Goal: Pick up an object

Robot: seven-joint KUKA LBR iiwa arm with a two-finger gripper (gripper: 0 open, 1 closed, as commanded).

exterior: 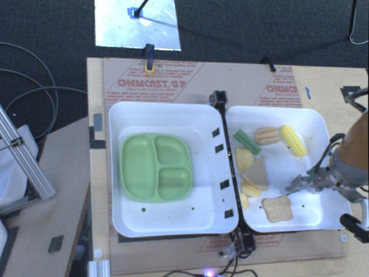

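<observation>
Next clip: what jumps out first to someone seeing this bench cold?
The green divided tray fills much of the left bin. In the right bin, toy foods cluster along its left side and far end: a yellow corn cob, a bread slice. The claw reaches in from the right, beside the bread.

I see my arm (353, 154) entering from the right edge of the view, its orange band showing just above the grey wrist. The wrist hangs low over the right-hand bin's (311, 119) near right part, and the arm leans inward toward the left. The gripper (295, 187) stretches out to the left from the wrist, its thin dark fingers angled down toward the bin floor. From this slant I cannot make out how the fingertips stand to each other.
</observation>
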